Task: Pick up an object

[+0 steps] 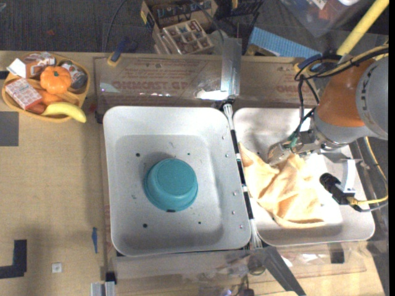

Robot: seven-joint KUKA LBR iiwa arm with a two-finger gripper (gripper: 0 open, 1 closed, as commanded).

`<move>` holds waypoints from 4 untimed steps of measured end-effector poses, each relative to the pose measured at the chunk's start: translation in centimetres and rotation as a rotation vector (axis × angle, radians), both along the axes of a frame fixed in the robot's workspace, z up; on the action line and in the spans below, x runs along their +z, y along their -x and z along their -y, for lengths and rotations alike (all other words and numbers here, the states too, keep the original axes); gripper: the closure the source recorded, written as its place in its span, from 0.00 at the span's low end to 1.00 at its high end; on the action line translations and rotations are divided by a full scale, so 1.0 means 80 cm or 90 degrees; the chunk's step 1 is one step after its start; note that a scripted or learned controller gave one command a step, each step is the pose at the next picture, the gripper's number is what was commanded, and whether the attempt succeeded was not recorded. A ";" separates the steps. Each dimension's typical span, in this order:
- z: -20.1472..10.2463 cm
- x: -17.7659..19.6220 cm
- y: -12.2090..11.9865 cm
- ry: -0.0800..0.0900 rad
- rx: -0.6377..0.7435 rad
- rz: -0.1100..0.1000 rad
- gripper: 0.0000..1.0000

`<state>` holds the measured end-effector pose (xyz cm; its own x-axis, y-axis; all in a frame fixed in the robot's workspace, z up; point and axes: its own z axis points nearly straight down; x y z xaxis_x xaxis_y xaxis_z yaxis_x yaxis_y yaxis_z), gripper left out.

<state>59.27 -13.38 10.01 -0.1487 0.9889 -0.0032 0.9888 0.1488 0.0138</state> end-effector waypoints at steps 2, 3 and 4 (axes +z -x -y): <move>0.002 0.013 -0.001 0.001 -0.002 0.003 0.00; -0.014 -0.015 -0.034 0.001 0.025 -0.005 0.00; -0.013 0.000 -0.036 0.002 0.026 -0.001 1.00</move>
<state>62.13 -12.30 9.98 -0.1883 0.9821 -0.0056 0.9820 0.1883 0.0123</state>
